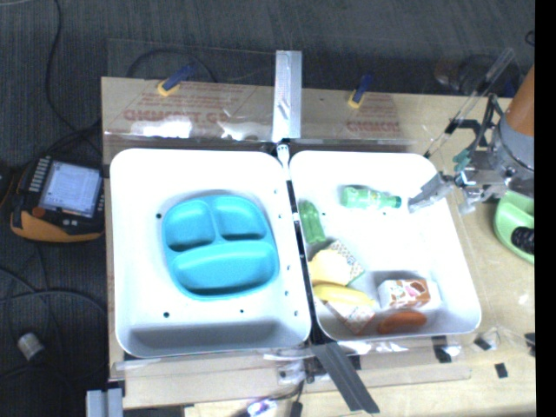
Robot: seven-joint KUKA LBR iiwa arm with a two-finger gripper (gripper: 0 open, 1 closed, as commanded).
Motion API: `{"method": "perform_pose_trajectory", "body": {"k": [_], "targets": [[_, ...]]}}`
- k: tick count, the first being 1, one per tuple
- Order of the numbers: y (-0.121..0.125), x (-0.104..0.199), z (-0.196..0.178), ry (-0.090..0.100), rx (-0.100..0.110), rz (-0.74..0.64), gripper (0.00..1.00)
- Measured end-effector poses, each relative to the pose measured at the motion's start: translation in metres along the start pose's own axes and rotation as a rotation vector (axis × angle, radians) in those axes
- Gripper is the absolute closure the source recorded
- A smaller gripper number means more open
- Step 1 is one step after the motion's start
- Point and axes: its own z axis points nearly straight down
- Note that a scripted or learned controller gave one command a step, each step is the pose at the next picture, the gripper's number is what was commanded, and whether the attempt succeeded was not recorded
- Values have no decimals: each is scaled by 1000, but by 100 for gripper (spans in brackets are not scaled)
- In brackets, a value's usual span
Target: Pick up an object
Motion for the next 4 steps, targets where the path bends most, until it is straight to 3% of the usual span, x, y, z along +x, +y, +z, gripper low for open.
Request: {"method": "perform_pose_trajectory", "body": {"k": [1, 2, 3, 4], "targets": [[56, -24, 102, -3, 0, 59, 0], [48, -40, 130, -3, 1, 108, 0], [77, -32, 181, 4, -6, -104, 0], [97, -41, 189, -4, -14, -566, 0]]}}
